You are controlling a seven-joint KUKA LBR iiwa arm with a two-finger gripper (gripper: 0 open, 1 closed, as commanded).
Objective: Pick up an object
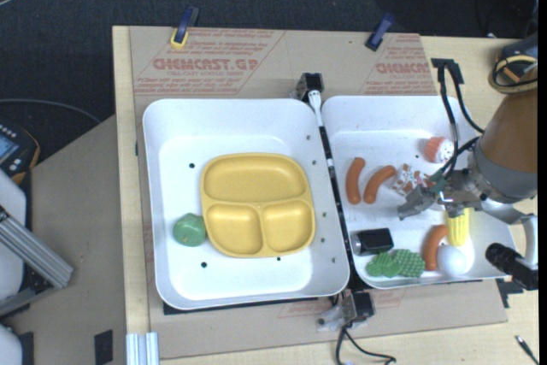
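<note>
Though reaching from right, tool [420,199] low over right bin [376,111] (finger state unclear), near sausages [367,181].

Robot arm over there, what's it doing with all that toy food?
The robot arm is reaching into the right bin, which holds toy food: two sausages, corn and a green leafy piece. Its gripper hangs low among them. The left bin holds a yellow divided plate and a green ball.

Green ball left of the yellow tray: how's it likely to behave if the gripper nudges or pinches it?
The green ball looks round, so a nudge would probably roll it along the bin floor or against the yellow tray. Its curved sides may slip from a two-finger pinch. It's small, so probably light.
</note>
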